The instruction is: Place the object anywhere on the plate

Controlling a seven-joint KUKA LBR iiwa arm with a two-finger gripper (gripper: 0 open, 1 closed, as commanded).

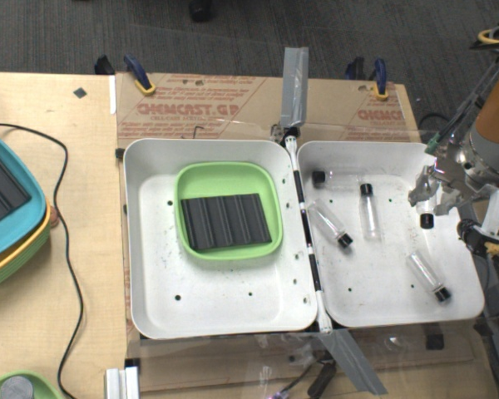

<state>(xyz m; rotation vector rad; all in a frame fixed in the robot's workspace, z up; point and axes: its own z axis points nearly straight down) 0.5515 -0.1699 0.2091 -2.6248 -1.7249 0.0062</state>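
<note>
Hovering at right bin (474, 302) edge, hand (428, 198) state impossible to tell. Best: drop squarely over nearest vial (427, 276), grip mid-body, then carry to green plate (229, 179).

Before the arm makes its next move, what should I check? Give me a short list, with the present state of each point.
1. Green square plate lies in the left white bin: ok.
2. Plate has room: a dark ribbed mat covers its middle, rim free: ok.
3. Clear plastic vials with black caps wait in the right white bin, one upright in the picture, one slanted by the divider, one near the front corner: ok.
4. Gripper is over the right bin's far right side: ok.
5. Vial between its fingers: cannot tell.
6. Vials apart from each other: ok.
</note>
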